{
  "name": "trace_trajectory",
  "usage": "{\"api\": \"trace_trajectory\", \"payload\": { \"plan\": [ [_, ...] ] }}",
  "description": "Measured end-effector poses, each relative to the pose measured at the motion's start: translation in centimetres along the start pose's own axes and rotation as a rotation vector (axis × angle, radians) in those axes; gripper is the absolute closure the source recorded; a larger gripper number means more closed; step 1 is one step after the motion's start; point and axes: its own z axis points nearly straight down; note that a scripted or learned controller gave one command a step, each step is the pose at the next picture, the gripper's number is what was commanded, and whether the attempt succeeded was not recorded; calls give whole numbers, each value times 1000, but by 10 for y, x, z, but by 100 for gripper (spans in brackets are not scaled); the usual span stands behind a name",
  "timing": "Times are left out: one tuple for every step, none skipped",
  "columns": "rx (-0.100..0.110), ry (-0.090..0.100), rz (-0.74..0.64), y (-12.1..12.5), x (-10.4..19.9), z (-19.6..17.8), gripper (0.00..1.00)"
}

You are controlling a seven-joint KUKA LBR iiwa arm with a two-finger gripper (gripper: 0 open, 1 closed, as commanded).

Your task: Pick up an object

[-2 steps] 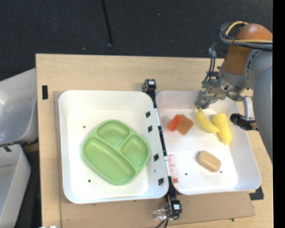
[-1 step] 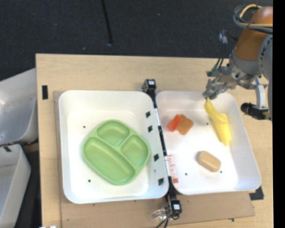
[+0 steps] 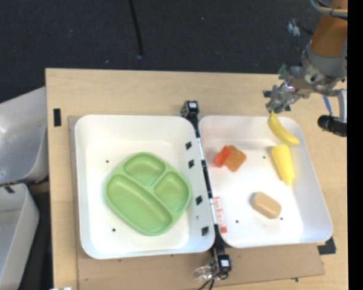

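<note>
- Dark carpet lies behind a pale wooden surface [image 3: 139, 92] that carries two shallow white bins side by side.
- From where I stand, the left bin [image 3: 85, 180] holds a green divided plate [image 3: 147, 192] with three compartments, lying flat near the bin's middle.
- The right bin [image 3: 308, 222] holds four things: a yellow banana [image 3: 282, 130] at the far right corner, a yellow corn-like piece [image 3: 283, 162] just in front of it, an orange-and-red pair of small blocks [image 3: 229, 157] nearer the divider, and a tan oval lump [image 3: 266, 205] toward the near side.
- The arm [image 3: 328, 38] comes in at the upper right, grey with its orange section showing above the wrist.
- The gripper [image 3: 279, 101] hangs over the far edge of the right bin, just above the banana's upper end.
- The banana's tip sits right below the fingers, very close to them; I cannot tell whether they touch it.
- Nothing is visibly between the fingers, and at this angle I cannot tell whether they stand apart or together.
- The corn-like piece is near the gripper, while the blocks and the tan lump lie well apart from it.
- A grey-white bin [image 3: 12, 138] stands off the left side of the surface.
</note>
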Motion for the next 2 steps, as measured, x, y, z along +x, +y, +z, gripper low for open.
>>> {"api": "trace_trajectory", "payload": {
  "plan": [
    [4, 0, -2, 1, -1, -12, 100],
    [8, 2, 0, -27, 42, -18, 100]
  ]
}}
